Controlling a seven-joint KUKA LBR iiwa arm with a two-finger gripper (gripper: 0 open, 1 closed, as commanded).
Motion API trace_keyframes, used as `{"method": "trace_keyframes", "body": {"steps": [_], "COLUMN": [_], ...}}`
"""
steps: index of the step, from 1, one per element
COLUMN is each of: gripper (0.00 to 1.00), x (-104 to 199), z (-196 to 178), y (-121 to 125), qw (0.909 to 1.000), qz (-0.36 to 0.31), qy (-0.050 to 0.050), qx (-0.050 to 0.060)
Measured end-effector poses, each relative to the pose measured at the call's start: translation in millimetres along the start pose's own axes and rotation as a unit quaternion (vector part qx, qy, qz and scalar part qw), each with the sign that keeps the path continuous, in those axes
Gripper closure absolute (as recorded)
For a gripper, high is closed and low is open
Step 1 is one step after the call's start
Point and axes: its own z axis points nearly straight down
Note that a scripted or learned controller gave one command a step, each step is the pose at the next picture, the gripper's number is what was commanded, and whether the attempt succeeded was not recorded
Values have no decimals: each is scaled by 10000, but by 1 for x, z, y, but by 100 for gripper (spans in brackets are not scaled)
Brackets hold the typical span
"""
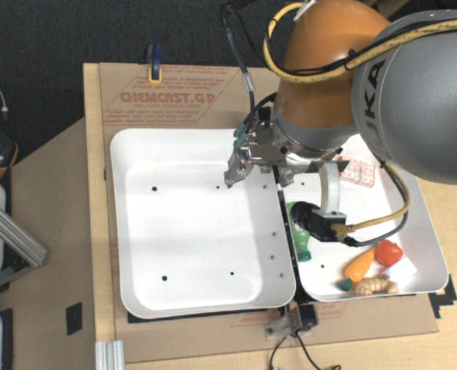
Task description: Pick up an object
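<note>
My gripper [256, 176] hangs over the far right corner of the left bin [136, 206], close to the divider between the two bins. Its two fingers stand apart, open, with nothing between them. The objects lie in the right bin [425, 241]. A green object [300, 243] rests against that bin's left wall, just below and right of the gripper, partly hidden by the wrist hardware. An orange carrot-like piece [359, 266], a red piece [389, 251] and a beige knobbly piece [374, 287] sit at the near right corner.
A pink and white patterned packet [359, 173] lies at the back of the right bin, mostly under the arm. The arm's large grey and orange body covers much of that bin. A cardboard sheet [166, 91] lies under both bins.
</note>
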Motion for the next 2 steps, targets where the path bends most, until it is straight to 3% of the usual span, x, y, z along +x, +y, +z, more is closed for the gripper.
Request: {"method": "trace_keyframes", "body": {"steps": [1,2], "gripper": [0,0], "x": [23,-12], "z": [137,108], "y": [-30,81], "qw": [10000,10000], "qz": [-20,-4], "qy": [-1,-2], "qx": [35,-93]}}
